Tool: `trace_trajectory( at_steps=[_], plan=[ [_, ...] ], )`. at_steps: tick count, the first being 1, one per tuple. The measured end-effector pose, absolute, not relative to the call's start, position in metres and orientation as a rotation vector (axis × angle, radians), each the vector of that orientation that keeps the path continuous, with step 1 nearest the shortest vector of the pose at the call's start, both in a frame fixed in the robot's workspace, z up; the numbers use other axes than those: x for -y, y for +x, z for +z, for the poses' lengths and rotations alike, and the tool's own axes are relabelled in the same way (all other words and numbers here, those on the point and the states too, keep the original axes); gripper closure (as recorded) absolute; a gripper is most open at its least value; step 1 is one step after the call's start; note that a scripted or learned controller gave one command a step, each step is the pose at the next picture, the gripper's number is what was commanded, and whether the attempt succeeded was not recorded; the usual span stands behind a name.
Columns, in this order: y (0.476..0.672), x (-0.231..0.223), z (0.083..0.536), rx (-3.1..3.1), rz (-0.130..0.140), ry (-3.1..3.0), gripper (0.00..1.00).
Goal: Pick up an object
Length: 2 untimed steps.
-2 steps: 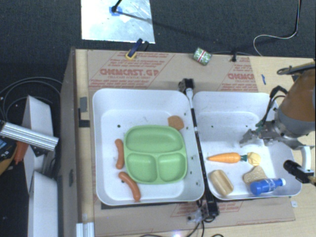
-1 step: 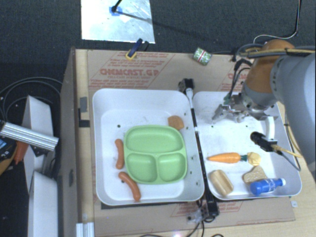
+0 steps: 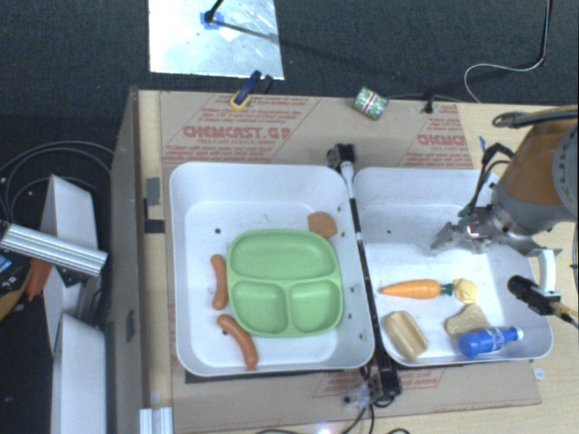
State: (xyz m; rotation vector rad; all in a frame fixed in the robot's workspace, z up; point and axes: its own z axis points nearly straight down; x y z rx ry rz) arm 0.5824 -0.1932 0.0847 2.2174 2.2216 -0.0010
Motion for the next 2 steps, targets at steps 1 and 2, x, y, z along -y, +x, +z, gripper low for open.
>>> trace_trajectory(
  at_steps=[1, 2],
  plan=[
    [0.5839, 0.1923, 0.0956, -2.222, 0.003, 2.213, 1.0],
    [0.5838, 0.1922, 0.0955, -2.222, 0.003, 2.214, 0.0]
  ],
)
